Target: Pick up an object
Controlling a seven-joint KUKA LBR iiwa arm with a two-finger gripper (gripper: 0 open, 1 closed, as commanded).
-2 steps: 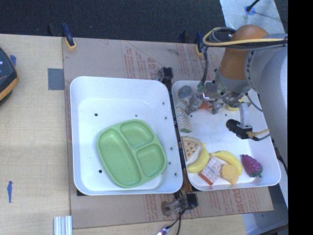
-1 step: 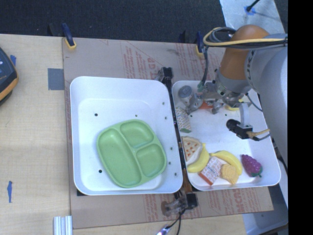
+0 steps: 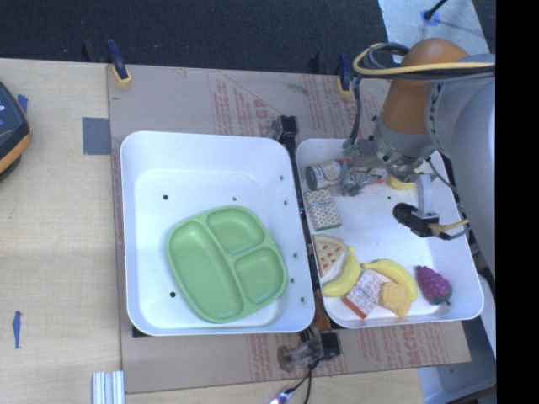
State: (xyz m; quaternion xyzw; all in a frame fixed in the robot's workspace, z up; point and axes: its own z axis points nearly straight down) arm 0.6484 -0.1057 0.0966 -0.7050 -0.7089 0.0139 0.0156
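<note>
My gripper (image 3: pixel 358 179) hangs low over the far end of the right bin (image 3: pixel 459 263), under the grey arm with its orange band. Just left of it a small silver can (image 3: pixel 322 173) lies on its side, very close to the gripper's tip. I cannot see anything held. Below the can lies a patterned cracker packet (image 3: pixel 322 209). Along the bin's near edge sit a pizza slice (image 3: pixel 329 254), a yellow banana (image 3: pixel 389 272), a small red-and-white packet (image 3: pixel 364 292), an orange-yellow piece (image 3: pixel 397 298) and purple grapes (image 3: pixel 434 284).
The left bin (image 3: pixel 152 171) holds a green divided plate (image 3: pixel 226 263) in its near half. A black clamp (image 3: pixel 288 127) stands between the bins at the far side. The arm's body covers the right bin's far right corner.
</note>
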